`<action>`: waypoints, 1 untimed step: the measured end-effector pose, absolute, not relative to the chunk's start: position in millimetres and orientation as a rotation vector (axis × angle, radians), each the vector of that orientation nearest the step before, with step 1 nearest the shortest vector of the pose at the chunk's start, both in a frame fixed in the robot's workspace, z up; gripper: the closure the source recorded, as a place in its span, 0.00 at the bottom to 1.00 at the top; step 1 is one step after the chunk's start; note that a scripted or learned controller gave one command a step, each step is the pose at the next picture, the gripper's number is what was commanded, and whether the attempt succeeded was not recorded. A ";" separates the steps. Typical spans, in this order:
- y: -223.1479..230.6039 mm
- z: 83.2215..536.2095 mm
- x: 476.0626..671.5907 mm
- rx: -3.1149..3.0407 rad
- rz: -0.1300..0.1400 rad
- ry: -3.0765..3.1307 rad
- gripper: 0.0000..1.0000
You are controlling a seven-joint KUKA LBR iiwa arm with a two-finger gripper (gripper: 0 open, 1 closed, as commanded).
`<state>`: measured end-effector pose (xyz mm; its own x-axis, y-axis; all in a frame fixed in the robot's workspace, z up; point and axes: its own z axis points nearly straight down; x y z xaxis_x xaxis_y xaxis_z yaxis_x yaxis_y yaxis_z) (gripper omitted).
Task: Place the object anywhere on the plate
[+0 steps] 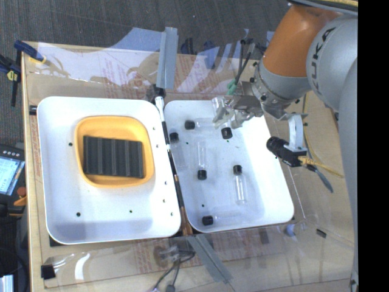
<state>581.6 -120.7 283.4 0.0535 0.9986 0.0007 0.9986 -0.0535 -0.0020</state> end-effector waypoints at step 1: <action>-83.2 298.0 607.6 -1.989 -0.001 -2.433 1.00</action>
<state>607.6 -83.2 298.0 -0.1989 0.9800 -0.0002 0.9800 0.1989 0.0007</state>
